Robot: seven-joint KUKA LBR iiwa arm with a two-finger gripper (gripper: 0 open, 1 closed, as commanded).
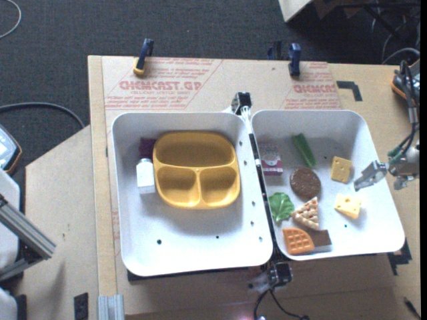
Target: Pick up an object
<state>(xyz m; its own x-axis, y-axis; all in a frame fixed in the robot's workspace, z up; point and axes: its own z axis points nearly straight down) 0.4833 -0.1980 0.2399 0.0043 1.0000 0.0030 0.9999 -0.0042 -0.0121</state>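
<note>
Camera view, progress: nothing is lifted yet; every object lies on a bin floor, so the whole pick is left to do.
Gripper [371,176]: at the right edge of the frame, over the right rim of the right bin [347,120]; nothing sits between its fingers, and how wide they stand I cannot tell.
Likeliest target: the lower cheese wedge [348,207], just below and left of the gripper; a second cheese piece [341,169] lies just up and left of it.
Other items, right bin: green pod-like piece [303,149] near the top, round brown patty [305,183] in the middle, small red-and-white pack [271,161] at the left wall, lettuce leaf [281,207], pizza slice [308,213] and waffle [298,241] low down, the last two close together.
Left bin [127,179]: yellow divided tray [196,169] at centre, a small white bottle [145,175] touching its left side.
Obstacles: the bin's right wall stands close beside the cheese; judged a tight approach.
</note>
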